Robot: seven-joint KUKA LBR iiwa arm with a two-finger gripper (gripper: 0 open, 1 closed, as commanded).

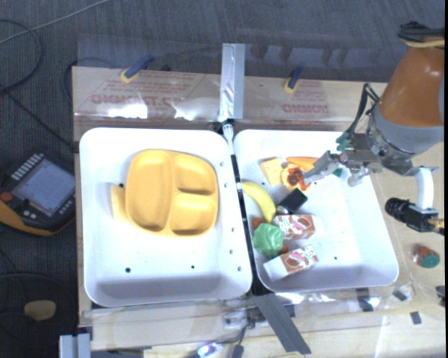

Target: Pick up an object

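Yellow tray (170, 191) in a white bin (97, 274) — banana (260, 200) yellow, crumpled thing (268, 239) green, arm band (416, 80) orange.

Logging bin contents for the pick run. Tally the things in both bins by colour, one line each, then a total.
Yellow: 3 (divided tray, banana, wedge)
Orange and red: 1 (piece by the gripper)
Red and white: 2 (cartons)
Green: 1 (lump)
Black: 1 (block)
Total: 8
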